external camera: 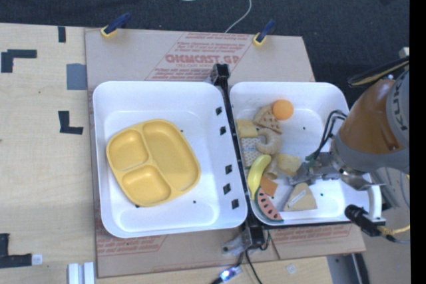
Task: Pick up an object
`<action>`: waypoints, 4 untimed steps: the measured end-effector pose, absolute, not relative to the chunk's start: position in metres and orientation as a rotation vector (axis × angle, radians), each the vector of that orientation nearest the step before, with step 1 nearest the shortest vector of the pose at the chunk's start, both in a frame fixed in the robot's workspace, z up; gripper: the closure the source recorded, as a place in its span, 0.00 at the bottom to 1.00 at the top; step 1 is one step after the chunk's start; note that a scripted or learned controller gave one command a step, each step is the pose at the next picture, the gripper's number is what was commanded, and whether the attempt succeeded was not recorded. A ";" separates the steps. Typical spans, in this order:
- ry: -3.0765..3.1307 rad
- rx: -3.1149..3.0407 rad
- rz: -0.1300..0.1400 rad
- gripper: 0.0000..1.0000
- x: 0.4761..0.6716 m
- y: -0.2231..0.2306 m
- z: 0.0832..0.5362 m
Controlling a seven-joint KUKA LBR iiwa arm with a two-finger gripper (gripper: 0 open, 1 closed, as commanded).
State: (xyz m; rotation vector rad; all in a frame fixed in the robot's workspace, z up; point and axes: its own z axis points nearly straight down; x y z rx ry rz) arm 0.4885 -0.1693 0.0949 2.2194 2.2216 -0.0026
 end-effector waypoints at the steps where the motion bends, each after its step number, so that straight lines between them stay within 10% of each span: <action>1: 2.221 2.218 0.002 1.00 0.487 -0.167 0.157; 4: 2.230 2.217 -0.001 1.00 0.512 -0.117 0.214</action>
